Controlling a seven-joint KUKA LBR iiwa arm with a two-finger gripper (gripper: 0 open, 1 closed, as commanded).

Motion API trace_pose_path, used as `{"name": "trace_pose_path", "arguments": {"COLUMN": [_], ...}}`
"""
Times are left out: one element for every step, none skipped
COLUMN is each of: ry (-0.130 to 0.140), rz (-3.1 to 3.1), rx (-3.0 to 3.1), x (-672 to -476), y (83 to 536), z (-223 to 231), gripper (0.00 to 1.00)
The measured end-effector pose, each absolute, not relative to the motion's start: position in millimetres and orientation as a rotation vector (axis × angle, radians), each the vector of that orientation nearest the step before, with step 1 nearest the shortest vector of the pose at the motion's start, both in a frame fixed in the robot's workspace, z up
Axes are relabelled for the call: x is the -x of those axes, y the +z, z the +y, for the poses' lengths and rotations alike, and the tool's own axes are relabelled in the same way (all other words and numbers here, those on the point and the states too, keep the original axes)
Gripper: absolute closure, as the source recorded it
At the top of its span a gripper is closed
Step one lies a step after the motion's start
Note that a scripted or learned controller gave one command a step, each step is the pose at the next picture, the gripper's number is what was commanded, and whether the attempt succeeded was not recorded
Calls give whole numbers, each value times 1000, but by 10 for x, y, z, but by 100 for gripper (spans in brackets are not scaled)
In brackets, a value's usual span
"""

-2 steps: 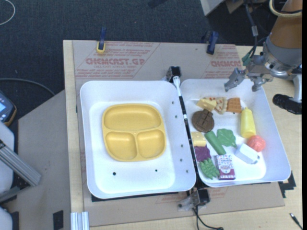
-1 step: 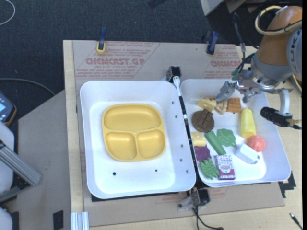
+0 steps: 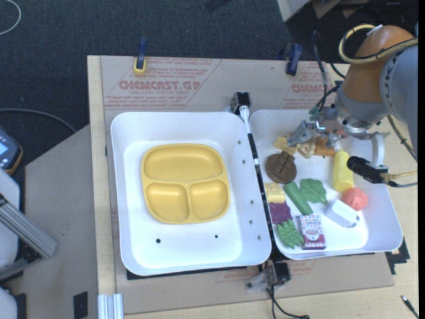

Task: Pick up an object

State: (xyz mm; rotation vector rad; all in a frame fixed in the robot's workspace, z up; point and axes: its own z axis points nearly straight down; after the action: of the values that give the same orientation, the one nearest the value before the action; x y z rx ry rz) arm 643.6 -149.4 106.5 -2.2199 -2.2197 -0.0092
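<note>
Desk: cardboard-topped, two white bins side by side, dark carpet behind.
Left bin: holds yellow divided tray, lower left of centre.
Right bin: toy food heaped, right of frame.
Gripper: low over upper part of right bin; jaws' state cannot be told.
Nearest pick: brown cookie, probably light, stiff, flat; best taken across its edges.
Alternative: yellow bottle, probably smooth, may slip; grip mid-body.

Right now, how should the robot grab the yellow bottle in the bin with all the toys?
Probably across the middle of the yellow bottle, coming straight down from above. It lies on its side, long and narrow, running up-down in the view, so its left and right sides suit the gripper. The pink ball sits close to its lower end, so stay off that end.
</note>
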Motion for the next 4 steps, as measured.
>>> {"name": "trace_pose_path", "arguments": {"ry": [-16,-23,-4,-5], "rz": [-2231,-2235,-2226,-2227], "rx": [2230,2230,2225,2225], "x": [-6471,-6485,-6496,-6550], "y": [1092,1206,1647,2087], "z": [-1507,-1497,-1551,-1541], "gripper": [0,100,100,100]}}
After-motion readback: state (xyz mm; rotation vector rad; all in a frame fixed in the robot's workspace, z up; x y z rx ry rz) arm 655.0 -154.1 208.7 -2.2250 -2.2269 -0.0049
